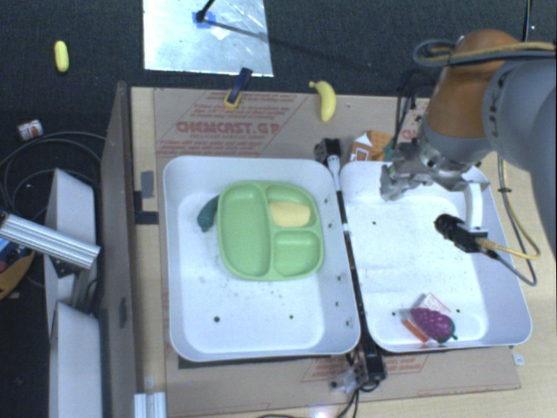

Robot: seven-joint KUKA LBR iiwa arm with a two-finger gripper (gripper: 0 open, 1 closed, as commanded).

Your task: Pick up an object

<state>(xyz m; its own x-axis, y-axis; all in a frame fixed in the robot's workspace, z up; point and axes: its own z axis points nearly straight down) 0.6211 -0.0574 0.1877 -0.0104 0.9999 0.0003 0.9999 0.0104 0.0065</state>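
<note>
The pincer (399,184) hangs over the far left corner of the right bin (392,259), close to the wall shared with the other bin. From above, the wrist hides its tips, so whether it is released or clenched cannot be told, and nothing can be seen held in it. The bin floor below it looks bare, so the task appears to be at the approach stage, with no object picked yet.

The only loose things in this bin lie in its near right part, well apart from the pincer. They are a purple item (433,323) and an orange strip (412,327) touching its left side. To take the purple item, the arm would probably have to travel toward the near side, centre over it and then descend. The strip could be caught along with it, and the bin's near wall is close by.

The left bin (187,277) holds a green plate (261,242) with a yellow piece (290,213) in its far right compartment. A dark teal item (207,213) lies against the plate's left rim. Reaching these would mean crossing the divide between the bins.

A banana (325,100) lies on the worktop (287,129) beyond both bins, outside either one.
</note>
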